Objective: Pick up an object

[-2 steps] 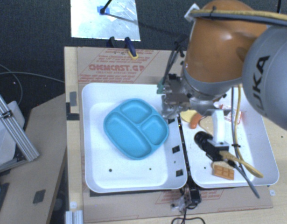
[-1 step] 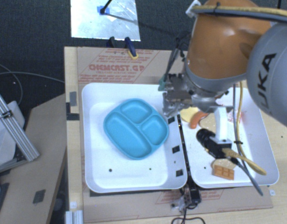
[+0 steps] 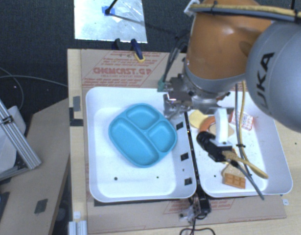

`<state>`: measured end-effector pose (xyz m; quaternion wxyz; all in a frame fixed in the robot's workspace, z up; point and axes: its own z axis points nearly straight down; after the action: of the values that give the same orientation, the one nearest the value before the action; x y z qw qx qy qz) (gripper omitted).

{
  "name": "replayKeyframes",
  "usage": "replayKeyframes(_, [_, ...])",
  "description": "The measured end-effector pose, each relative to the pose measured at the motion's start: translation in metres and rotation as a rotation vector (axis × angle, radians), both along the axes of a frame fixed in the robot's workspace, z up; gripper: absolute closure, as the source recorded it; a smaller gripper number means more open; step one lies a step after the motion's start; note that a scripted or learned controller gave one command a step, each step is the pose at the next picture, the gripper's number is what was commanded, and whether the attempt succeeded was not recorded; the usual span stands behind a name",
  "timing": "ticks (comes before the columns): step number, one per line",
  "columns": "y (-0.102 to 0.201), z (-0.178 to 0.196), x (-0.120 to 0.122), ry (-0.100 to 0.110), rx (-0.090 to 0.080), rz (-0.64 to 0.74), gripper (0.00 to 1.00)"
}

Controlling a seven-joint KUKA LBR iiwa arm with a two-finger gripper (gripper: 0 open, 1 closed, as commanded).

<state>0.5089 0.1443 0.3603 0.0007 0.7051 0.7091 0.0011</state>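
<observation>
The blue plate (image 3: 142,134) lies just left of the pincer (image 3: 173,106) (its opening I cannot tell).

cardboard sheet (image 3: 122,68) under bins | foil square (image 3: 110,12) behind | aluminium frame (image 3: 11,131) left

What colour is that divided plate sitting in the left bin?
The divided plate is light blue all over, with no pattern, seen clearly in the camera view.
</observation>
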Motion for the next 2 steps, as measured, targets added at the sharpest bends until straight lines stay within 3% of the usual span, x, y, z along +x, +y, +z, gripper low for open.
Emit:
replayKeyframes(1, [0.006, 0.142, 0.039, -0.015, 0.005, 0.0, 1.0])
replayKeyframes(2, [-0.034, 0.177, 0.085, -0.006, 0.0, -0.009, 1.0])
